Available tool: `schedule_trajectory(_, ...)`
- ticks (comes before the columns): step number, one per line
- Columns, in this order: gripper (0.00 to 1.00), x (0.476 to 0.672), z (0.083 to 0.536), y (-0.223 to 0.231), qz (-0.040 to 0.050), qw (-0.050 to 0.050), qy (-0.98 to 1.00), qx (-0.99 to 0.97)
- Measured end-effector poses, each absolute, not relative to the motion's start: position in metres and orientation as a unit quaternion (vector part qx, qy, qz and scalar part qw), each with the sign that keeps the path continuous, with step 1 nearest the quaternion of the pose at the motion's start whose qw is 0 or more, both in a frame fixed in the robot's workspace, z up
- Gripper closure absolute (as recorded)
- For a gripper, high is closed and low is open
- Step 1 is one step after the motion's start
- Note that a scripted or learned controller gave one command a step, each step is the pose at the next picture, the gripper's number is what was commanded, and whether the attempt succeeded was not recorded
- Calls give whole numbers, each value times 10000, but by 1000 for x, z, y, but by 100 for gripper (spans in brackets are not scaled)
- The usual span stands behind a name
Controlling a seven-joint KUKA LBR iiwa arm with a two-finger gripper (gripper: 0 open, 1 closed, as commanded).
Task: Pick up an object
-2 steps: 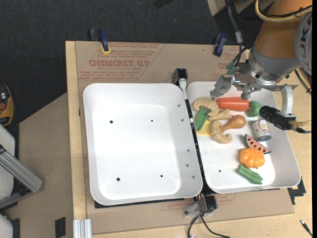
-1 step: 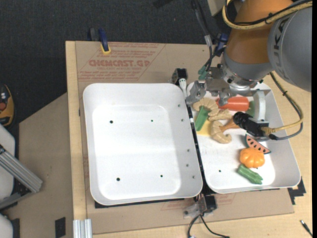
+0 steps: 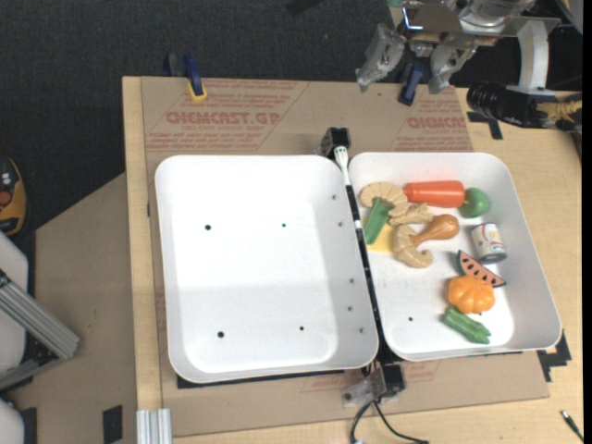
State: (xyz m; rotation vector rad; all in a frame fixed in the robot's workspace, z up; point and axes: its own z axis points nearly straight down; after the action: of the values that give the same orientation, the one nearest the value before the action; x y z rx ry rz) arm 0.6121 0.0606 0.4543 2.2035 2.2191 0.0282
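A brown board (image 3: 277, 118) printed with red lettering covers the bench, and two white bins sit on it side by side, touching along a black clipped seam. The left bin (image 3: 259, 266) has a bare floor with a few dark dots. The right bin (image 3: 518, 285) holds a cluster of toy food: a carrot (image 3: 435, 192) at the far side with a green piece (image 3: 475, 203) at its right end, a tan drumstick (image 3: 433, 231), a small can (image 3: 487, 241), a melon slice (image 3: 481, 271), a pumpkin (image 3: 471, 294) and a green pod (image 3: 466, 326) nearest. The near-left part of this bin's floor is open. The gripper (image 3: 407, 67) hangs beyond the bins' far edge, over the board, fingers spread with nothing between them.
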Motion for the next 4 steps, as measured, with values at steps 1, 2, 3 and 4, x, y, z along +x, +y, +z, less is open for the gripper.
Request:
schedule_trajectory(1,100,611,454,58,15,25,7082,7060)
schedule_trajectory(2,100,593,542,105,56,34,7092,7050)
schedule_trajectory(3,100,594,546,103,21,21,7082,7060)
schedule_trajectory(4,100,594,557,104,34,38,7087,7055)
